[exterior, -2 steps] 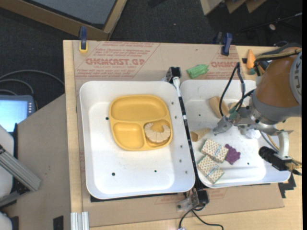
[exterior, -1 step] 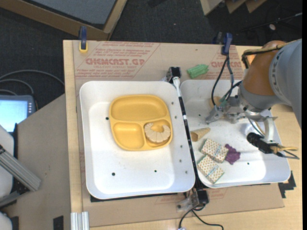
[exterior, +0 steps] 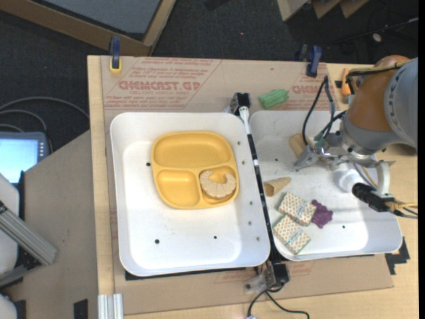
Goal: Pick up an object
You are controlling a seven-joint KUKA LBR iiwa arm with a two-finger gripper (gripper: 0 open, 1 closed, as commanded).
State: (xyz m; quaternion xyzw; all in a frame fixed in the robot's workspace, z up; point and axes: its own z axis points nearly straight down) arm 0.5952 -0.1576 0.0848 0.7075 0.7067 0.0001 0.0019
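Bright even overhead light, soft shadows, white bins (exterior: pixel 133 244) slightly glary

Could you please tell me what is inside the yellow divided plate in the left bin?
The yellow divided plate holds one round tan-and-white piece in its lower right compartment. The large top compartment and the lower left one show bare yellow. Anything beneath that piece is covered.

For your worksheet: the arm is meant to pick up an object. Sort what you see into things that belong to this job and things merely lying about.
Belongs to the job:
- two-finger gripper over the right white bin
- two patterned square packets
- small purple lump
- tan wedge

Lying about:
- yellow divided plastic plate in the left white bin
- green object on the bench
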